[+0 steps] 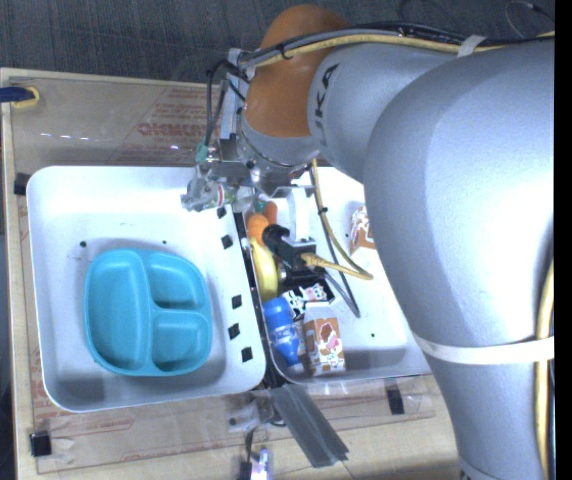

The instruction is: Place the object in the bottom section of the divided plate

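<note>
I count one blue plate [148, 311] with three sections, in the left bin [56, 198]. Right of the plate, across the divider: one orange [256, 226], one banana [266, 268], one bottle [283, 333], one carton [324, 344]. Gripper [211, 190] sits above the plate's right edge; its grip I can't tell.

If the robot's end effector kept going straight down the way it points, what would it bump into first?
Probably the wall between the two bins, near the left bin's upper right corner. The end effector hangs about there, though depth is hard to judge.
</note>
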Controlling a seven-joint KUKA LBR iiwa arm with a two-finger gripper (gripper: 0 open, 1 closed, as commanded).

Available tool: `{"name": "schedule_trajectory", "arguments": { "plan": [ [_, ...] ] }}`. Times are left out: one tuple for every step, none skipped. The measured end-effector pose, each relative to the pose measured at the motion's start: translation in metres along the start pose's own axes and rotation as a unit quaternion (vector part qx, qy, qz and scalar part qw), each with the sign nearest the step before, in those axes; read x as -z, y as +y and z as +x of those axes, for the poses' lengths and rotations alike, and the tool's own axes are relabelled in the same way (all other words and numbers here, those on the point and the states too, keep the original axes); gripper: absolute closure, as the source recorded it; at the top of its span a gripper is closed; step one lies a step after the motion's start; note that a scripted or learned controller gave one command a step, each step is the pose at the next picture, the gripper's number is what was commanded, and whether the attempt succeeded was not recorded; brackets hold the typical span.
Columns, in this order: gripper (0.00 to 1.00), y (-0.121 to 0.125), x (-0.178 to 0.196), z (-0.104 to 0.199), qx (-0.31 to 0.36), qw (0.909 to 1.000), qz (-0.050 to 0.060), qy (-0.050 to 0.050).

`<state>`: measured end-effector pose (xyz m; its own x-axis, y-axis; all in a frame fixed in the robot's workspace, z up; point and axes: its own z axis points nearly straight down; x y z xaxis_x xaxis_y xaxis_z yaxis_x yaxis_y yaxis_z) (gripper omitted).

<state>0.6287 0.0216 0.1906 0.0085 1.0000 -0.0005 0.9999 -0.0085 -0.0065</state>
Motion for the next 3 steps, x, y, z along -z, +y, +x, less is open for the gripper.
{"name": "schedule_trajectory", "arguments": {
  "plan": [
    [1.00,-0.056,0.000,0.043,0.098,0.9952,0.000,0.000],
    [1.00,-0.093,0.042,0.117,0.088,0.9961,-0.002,0.000],
    [0.00,-0.093,0.042,0.117,0.088,0.9961,-0.002,0.000]
  ]
}}
